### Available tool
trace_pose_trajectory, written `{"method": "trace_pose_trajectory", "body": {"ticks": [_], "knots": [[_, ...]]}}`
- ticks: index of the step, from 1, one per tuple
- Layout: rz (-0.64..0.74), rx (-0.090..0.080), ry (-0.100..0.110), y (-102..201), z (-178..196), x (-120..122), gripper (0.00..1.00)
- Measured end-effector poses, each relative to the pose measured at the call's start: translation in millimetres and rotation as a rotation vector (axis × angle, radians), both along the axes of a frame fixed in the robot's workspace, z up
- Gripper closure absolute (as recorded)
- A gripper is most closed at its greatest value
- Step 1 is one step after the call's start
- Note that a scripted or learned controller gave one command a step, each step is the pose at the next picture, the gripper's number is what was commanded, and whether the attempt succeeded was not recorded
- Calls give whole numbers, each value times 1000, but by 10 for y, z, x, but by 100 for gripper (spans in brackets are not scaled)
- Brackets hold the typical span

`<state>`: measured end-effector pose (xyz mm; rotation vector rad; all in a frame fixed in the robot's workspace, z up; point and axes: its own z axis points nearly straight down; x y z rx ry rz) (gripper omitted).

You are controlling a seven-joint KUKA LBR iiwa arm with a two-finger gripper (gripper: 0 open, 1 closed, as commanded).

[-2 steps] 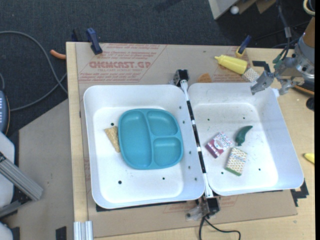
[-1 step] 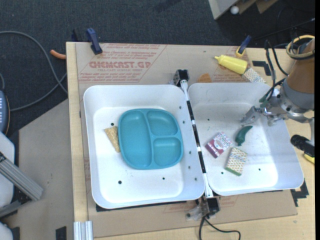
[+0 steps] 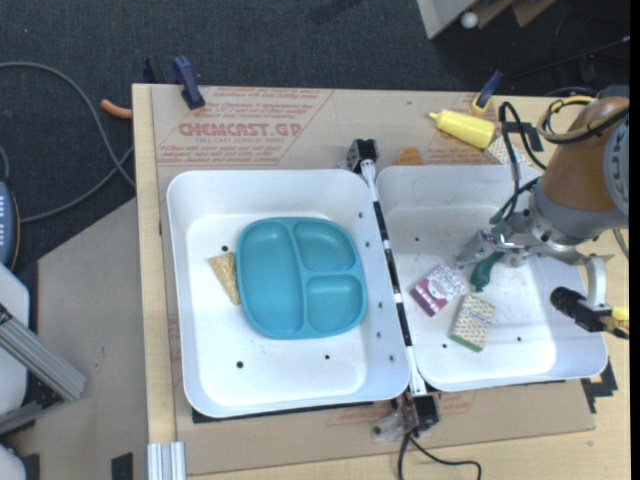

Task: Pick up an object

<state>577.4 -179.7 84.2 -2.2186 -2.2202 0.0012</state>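
The gripper (image 3: 484,261) hangs low over the right bin (image 3: 440,363), its dark teal tips pointing down toward the bin floor; whether they stand apart or together cannot be told from this slant, and nothing is seen between them.

Just off the tips at about seven o'clock lies a small maroon-and-white packet (image 3: 437,290), tilted. Beside that, at about six o'clock from the gripper, sits a yellowish patterned sponge-like block (image 3: 472,321). The two nearly touch at their corners.

To do this step well, I judge the gripper should settle on one target, centre over it, and close across its narrow side, so the neighbour isn't nudged or caught.

Farther out at nine o'clock, the left bin (image 3: 200,368) holds a teal divided plate (image 3: 300,276) with a tan cracker-like piece (image 3: 224,271) tucked at its left edge.
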Motion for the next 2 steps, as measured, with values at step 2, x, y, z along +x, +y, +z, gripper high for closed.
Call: {"method": "trace_pose_trajectory", "body": {"ticks": [2], "knots": [[1, -1, -4, 959, 1009, 62, 100]]}}
